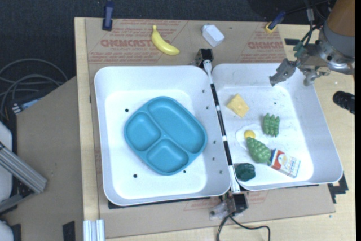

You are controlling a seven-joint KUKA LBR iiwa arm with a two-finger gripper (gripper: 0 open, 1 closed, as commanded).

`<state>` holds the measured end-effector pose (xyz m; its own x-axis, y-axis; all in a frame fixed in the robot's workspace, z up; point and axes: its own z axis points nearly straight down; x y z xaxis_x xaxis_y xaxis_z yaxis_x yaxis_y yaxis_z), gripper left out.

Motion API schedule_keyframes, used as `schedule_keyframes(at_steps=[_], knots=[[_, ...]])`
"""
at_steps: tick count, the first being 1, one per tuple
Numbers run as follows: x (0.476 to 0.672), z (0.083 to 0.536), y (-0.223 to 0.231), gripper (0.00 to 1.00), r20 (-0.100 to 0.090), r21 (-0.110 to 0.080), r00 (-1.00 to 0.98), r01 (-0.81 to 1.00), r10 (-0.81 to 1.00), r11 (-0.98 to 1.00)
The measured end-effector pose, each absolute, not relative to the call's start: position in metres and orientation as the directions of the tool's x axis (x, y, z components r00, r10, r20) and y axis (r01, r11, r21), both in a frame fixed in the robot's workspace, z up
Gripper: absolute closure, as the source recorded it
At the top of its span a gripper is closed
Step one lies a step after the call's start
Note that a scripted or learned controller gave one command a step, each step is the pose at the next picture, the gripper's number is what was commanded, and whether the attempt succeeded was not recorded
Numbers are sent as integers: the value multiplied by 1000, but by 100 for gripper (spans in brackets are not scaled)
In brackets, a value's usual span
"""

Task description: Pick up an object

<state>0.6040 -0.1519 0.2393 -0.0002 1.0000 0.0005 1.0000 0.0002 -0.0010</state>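
My gripper [295, 76] hangs over the far edge of the right bin [316, 121], open, with nothing between its fingers. Below it in that bin lie a yellow cheese wedge [238, 105], a green ridged toy [271, 124], a small yellow piece [249, 134], a green bumpy vegetable [258, 150], a white and red packet [285, 163] and a dark green object [245, 171]. The cheese wedge is nearest, to the gripper's lower left, apart from it.
The left bin [113, 99] holds a blue divided plate [164, 134]. Behind the bins on the cardboard lie a yellow banana [163, 42], a white block [212, 35], a blue item [108, 14] and a blue-and-yellow clip [274, 22]. A black divider [217, 115] separates the bins.
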Motion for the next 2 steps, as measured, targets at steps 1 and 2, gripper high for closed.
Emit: schedule_keyframes(at_steps=[1,2], knots=[[575,143,-172,0,0,-2,1,1000,1000,-1],[556,88,-111,0,-2,8,0,1000,1000,0]])
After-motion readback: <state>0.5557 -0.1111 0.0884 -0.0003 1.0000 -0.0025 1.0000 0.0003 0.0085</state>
